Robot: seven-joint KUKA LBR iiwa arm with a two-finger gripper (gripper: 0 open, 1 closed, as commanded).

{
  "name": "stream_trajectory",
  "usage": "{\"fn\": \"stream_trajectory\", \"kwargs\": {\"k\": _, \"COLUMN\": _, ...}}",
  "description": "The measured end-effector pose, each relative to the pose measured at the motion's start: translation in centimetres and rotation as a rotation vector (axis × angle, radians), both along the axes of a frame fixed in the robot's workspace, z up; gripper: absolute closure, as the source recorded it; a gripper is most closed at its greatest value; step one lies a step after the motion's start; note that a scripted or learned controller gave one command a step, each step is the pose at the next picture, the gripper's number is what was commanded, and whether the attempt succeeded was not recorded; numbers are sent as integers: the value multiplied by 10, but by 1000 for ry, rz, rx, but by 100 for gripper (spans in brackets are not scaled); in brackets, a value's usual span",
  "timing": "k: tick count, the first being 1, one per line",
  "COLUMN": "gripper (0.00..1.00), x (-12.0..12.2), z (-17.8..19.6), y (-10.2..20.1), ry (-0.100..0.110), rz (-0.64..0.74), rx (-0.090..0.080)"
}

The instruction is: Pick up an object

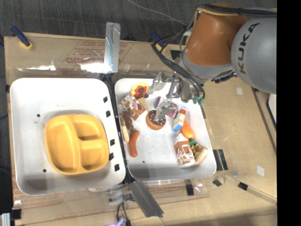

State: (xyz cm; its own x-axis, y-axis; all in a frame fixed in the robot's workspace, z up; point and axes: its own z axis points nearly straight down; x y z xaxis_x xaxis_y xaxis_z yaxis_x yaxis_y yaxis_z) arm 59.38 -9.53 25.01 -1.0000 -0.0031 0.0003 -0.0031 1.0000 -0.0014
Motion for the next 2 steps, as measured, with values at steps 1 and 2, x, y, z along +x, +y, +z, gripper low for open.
{"fn": "stream_trajectory", "kwargs": {"k": 1, "gripper": 0, "x": -77, "z": -81, "y": 4, "ry": 8, "rz": -99, "rx": 2}}
{"fn": "stream_trajectory", "kwargs": {"k": 2, "gripper": 0, "x": -54, "z": -149, "y": -9, "ry": -7, "rz": -290, "rx": 6}}
